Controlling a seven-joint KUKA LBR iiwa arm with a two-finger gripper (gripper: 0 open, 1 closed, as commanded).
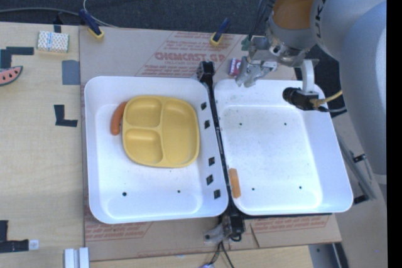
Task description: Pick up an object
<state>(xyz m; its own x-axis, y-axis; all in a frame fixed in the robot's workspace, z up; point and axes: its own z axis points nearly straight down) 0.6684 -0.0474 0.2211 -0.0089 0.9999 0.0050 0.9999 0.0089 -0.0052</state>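
Camera view: I see the tool point(250, 75) at upper right, above the right bin point(326, 154).
Grip: I cannot tell.
Progress: nothing lifted; carrot piece point(233, 181) waits, lower centre.

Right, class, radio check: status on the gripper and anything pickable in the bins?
Gripper over right bin's far rim, nothing between its fingers. Orange piece near right bin's left wall, untouched. Yellow plate and sausage in left bin. Nothing blocking.
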